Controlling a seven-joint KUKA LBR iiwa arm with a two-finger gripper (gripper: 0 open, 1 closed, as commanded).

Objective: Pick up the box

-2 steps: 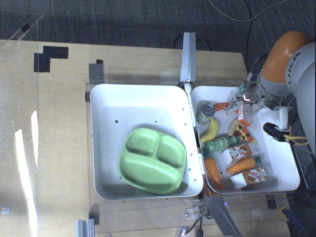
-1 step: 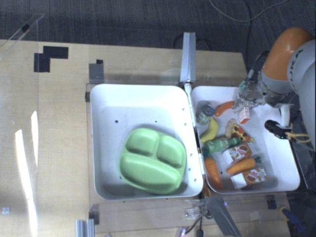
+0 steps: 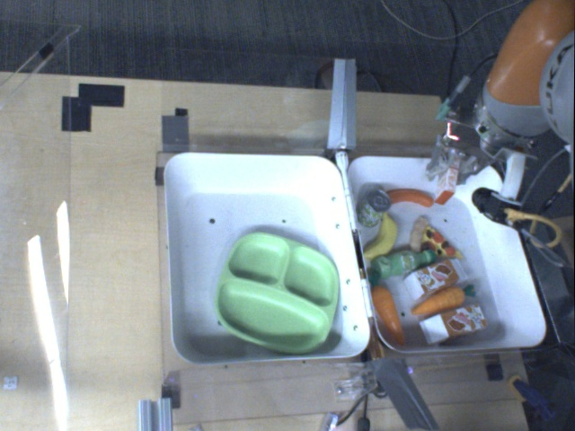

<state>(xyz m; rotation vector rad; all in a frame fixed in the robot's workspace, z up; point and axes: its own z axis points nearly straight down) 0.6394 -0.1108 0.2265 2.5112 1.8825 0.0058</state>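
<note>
The box (image 3: pixel 455 322) lay at five o'clock in the right bin (image 3: pixel 526 268), touching a carrot (image 3: pixel 440 301). The pincer (image 3: pixel 449 167) hovered over that bin's twelve o'clock rim; whether wide or narrow, I could not tell.

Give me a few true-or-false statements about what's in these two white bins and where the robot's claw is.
1. The green tray lies in the left bin. True.
2. The gripper is down among the food, clamped on a box. False: it is at the right bin's far edge, with no box in it.
3. A banana lies in the right bin. True.
4. The box sits in the left bin. False: it is in the right bin, beside a carrot.
</note>
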